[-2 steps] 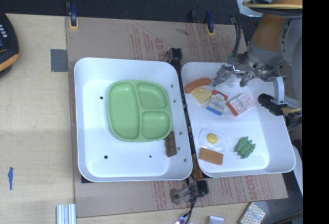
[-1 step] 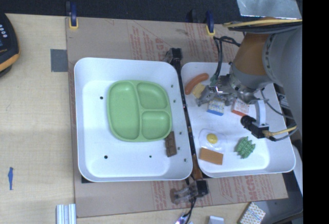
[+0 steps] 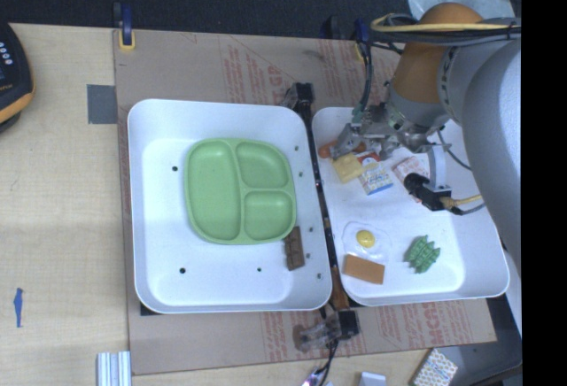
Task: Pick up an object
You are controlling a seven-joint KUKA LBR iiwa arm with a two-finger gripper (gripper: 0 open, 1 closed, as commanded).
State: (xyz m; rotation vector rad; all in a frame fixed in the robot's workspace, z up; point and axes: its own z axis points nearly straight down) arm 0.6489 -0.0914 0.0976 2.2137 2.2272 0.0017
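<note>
My gripper (image 3: pixel 365 142) is low over the back left corner of the right bin (image 3: pixel 483 285), under the arm's orange band. Just below it lie a yellow block (image 3: pixel 346 168) and a small white carton with blue and red print (image 3: pixel 377 180). A small orange piece (image 3: pixel 326 149) lies to the gripper's left by the bin wall. Nearer the front are a toy fried egg (image 3: pixel 365 239), a brown toast slice (image 3: pixel 364 269) and a spiky green toy (image 3: pixel 423 253). Whether anything is held is hidden by the wrist.
The left bin (image 3: pixel 142 198) holds a green divided plate (image 3: pixel 239 189) and a small brown block (image 3: pixel 293 249) by its right wall. A pale pinkish item (image 3: pixel 408 166) lies right of the carton. The arm's grey body covers the right bin's back right.
</note>
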